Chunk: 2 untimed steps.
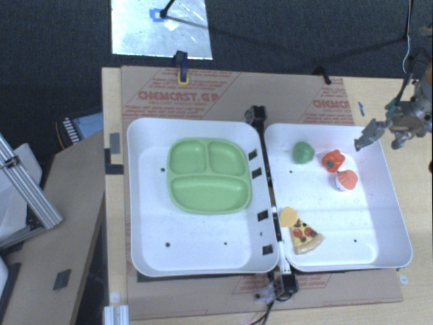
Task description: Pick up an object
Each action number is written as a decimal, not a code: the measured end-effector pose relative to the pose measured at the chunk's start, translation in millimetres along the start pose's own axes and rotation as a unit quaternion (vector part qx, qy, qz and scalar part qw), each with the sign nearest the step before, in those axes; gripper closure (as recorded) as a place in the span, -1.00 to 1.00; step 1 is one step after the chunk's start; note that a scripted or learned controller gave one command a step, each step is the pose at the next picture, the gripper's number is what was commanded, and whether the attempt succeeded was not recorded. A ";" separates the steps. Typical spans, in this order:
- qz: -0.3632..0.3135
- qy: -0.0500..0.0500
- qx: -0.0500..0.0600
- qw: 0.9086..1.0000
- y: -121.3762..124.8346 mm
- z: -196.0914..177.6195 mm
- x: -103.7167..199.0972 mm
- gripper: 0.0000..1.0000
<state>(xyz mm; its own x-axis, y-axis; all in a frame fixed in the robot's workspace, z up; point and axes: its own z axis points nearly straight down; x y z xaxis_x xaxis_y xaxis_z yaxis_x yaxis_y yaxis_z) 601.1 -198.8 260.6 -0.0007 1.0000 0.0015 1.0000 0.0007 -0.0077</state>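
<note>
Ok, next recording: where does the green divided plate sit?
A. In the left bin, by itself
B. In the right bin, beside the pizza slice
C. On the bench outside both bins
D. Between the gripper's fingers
A. The green plate lies flat in the left bin with no other item in it, while the pizza slice and the other small toys lie in the right bin.

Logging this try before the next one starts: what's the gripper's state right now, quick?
Gripper: above the far right corner of the right bin, nothing between its fingers; open or shut cannot be told.
</note>
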 end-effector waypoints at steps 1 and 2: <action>-0.001 -0.001 -0.005 1.000 2.1 -5.7 0.5 -1.00; -0.001 0.000 -0.003 1.000 2.0 53.8 8.7 -1.00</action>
<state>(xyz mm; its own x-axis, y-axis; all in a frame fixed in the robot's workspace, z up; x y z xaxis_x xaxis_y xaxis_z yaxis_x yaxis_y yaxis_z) 602.8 -190.1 206.9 -0.0033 1.0000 0.0009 1.0000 0.0033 -0.0027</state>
